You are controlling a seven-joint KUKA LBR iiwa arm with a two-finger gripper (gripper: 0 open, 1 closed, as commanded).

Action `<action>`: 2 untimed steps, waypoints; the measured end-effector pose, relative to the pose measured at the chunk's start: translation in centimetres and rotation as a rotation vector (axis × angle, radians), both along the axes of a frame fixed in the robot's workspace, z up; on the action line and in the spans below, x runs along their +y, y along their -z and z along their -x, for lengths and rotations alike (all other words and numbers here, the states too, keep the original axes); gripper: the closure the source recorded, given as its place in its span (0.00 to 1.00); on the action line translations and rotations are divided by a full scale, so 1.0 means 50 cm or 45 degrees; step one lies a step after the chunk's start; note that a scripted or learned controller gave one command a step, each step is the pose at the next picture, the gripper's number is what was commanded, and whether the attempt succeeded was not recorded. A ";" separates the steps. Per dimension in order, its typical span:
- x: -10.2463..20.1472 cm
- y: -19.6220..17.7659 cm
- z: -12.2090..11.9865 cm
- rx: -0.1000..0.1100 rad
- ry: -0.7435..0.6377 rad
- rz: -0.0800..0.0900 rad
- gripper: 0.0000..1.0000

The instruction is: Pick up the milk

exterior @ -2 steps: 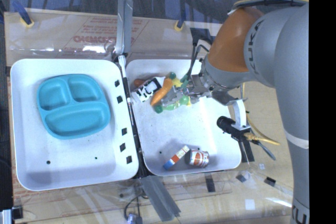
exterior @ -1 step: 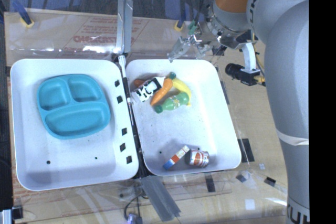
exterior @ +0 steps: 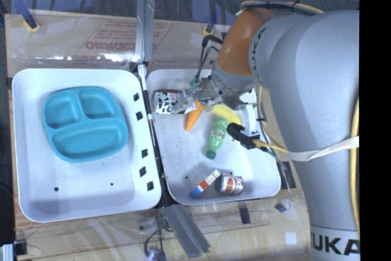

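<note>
I see the arm [exterior: 305, 101] reaching over the right bin [exterior: 183, 192]; left bin [exterior: 30, 192] holds a blue tray [exterior: 85, 122]. Hand [exterior: 198, 93] sits low at the right bin's far edge, just beside the milk [exterior: 164, 102], a cow-print carton lying near the far-left corner. Can't tell if the hand is apart or together. Approach step, I reckon; next needs shifting left onto the carton, w/o catching the carrot [exterior: 193, 119] or green bottle [exterior: 216, 137].

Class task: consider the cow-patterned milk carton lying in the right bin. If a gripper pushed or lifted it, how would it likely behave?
The milk carton lies on its side against the right bin's left wall, so it would probably slide, not roll. It looks small, likely light, and may dent.
</note>
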State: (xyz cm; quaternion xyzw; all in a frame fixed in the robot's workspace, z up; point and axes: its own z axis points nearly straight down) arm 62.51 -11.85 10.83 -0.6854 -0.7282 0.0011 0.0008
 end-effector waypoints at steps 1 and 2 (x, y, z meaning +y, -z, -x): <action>0.087 -0.168 -0.064 -0.002 0.211 0.000 0.00; 0.044 -0.012 -0.074 -0.025 -0.262 0.002 0.00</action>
